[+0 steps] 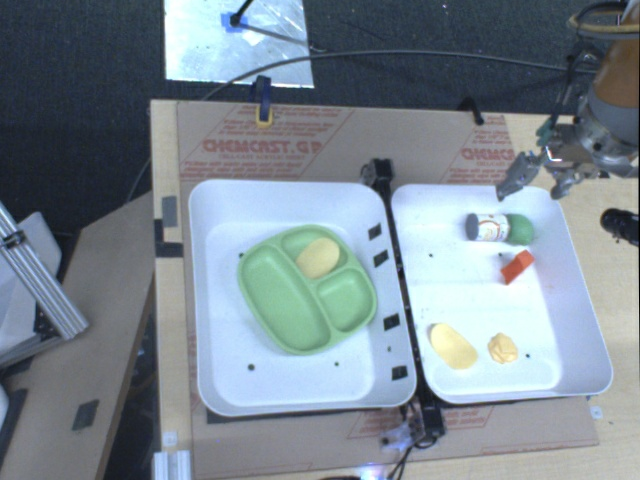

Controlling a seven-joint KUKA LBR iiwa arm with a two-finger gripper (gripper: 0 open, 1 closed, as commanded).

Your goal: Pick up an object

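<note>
Up at about two o'clock, the claw hangs over the back rim of the right bin, its two fingers spread apart with nothing between them. Most of the arm is cut off by the picture's right edge, so its upper part cannot be made out.

Just below the claw, at its seven o'clock and apart from it, a small bottle with a green end lies on its side; its label is too blurred to read. A red block sits near the bottle at five o'clock. Toward six o'clock in the same bin rest a flat yellow piece and a smaller yellow lump, side by side but apart.

At nine o'clock, the left bin holds a green divided plate with a yellow thing in its upper compartment.
</note>
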